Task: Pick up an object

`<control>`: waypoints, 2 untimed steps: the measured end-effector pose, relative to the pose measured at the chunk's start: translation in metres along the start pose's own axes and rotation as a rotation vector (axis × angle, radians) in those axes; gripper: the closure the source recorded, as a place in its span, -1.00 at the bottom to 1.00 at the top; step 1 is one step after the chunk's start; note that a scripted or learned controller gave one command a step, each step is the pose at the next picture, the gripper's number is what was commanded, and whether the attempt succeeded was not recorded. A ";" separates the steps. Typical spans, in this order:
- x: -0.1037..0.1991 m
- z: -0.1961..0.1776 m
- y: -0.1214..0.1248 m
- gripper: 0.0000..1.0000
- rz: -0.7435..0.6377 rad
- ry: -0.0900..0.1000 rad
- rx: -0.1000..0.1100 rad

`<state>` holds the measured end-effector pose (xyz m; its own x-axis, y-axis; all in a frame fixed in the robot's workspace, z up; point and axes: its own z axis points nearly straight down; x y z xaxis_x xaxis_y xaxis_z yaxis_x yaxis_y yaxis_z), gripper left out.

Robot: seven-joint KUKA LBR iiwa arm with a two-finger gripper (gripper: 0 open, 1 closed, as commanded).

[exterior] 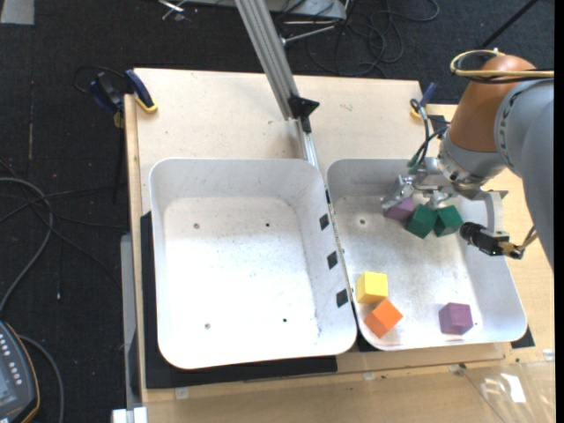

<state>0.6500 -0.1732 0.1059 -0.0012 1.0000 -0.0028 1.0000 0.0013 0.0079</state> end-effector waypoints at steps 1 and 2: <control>0.000 -0.006 -0.001 1.00 -0.002 0.000 0.004; 0.006 -0.080 0.011 1.00 -0.002 0.001 -0.001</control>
<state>0.6602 -0.1672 0.1856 -0.0035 1.0000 -0.0023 1.0000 0.0036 0.0087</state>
